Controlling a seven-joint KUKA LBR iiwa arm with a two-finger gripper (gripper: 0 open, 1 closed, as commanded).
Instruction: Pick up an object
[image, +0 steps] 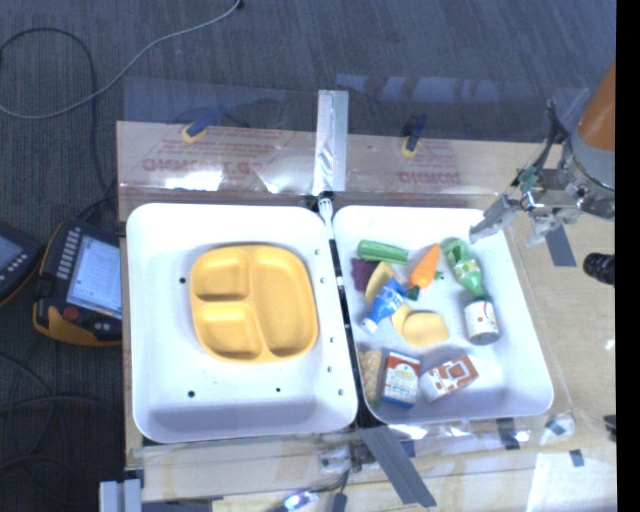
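The right bin (530, 345) holds a pile of small items. Among them are a green vegetable (382, 250), an orange carrot (426, 264), a green bottle (463, 267), a blue-and-white bottle (384, 305), a yellow lump (424, 327), a white can with a red label (482, 321) and two red-and-white cartons (401, 380) (449, 375). My gripper (520, 240) hangs over the bin's far right corner, above and to the right of the green bottle. It is open, its fingers spread wide with nothing between them.
The left bin (160, 380) carries a yellow divided tray (252, 303). A metal post (331, 140) stands at the back between the bins. A teach pendant (85, 285) lies on the floor to the left.
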